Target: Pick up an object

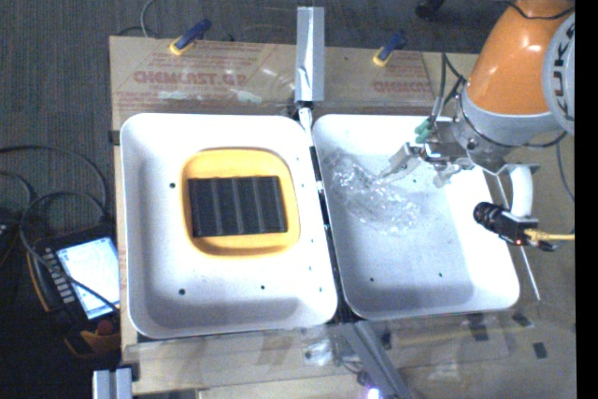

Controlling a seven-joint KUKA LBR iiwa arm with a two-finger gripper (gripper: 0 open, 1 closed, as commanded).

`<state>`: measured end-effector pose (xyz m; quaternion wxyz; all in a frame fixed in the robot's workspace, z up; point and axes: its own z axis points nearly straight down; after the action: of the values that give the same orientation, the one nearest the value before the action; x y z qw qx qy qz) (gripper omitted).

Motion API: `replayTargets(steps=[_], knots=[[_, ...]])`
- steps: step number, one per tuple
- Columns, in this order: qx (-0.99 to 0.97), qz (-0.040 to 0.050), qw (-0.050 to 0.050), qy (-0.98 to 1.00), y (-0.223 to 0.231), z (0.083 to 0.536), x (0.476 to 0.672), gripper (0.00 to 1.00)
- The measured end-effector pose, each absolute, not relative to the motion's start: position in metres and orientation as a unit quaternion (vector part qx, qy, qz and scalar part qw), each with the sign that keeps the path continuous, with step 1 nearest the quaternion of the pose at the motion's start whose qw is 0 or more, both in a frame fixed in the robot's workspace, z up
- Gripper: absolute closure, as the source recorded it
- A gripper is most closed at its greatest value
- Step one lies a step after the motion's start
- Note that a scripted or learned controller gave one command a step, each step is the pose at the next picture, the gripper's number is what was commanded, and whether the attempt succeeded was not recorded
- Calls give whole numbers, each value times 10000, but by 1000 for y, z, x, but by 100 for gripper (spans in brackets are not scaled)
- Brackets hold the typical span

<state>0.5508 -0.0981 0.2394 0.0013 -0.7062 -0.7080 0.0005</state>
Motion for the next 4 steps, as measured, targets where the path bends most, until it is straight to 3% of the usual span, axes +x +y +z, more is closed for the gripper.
replayTargets(steps=[1,2,3,4], knots=[[-7518,5,12,-6594,-132,222,558,0],[-7518,4,12,-6593,-132,222,558,0],[-7759,5,-2,-6309,-180,255,585,0],[-7997,16,20,-6004,-119,180,533,0]])
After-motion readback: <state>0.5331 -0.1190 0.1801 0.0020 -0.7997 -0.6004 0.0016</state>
